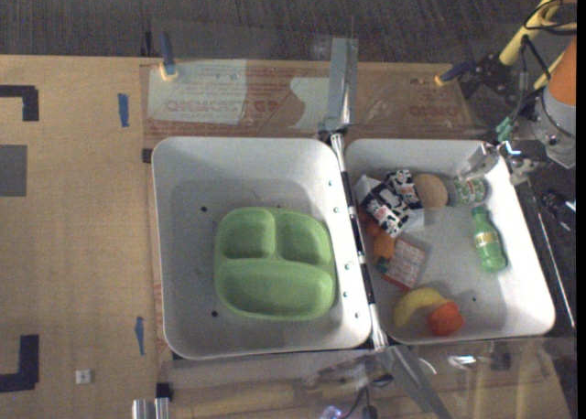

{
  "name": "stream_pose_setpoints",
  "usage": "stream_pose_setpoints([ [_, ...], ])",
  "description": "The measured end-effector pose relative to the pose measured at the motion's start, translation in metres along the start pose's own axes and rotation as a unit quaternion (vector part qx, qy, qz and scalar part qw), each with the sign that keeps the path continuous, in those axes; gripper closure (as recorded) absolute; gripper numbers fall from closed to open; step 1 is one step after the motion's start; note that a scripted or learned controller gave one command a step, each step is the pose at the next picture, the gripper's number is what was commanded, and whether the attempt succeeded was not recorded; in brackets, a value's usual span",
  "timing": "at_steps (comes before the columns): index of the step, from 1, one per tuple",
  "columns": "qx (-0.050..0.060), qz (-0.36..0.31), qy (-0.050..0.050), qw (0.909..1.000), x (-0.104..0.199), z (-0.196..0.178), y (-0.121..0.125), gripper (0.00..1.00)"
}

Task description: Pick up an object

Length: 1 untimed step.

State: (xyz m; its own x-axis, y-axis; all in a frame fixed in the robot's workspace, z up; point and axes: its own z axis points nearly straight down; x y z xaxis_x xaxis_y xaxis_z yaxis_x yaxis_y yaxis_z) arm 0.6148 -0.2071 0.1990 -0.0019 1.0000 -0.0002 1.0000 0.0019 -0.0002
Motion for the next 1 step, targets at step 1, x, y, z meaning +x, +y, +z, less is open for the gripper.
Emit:
stream_pose_setpoints([
  [1,0.001,0.055,0.0,0.9985,-0.0148,0.0334,-0.0008,0.0],
])
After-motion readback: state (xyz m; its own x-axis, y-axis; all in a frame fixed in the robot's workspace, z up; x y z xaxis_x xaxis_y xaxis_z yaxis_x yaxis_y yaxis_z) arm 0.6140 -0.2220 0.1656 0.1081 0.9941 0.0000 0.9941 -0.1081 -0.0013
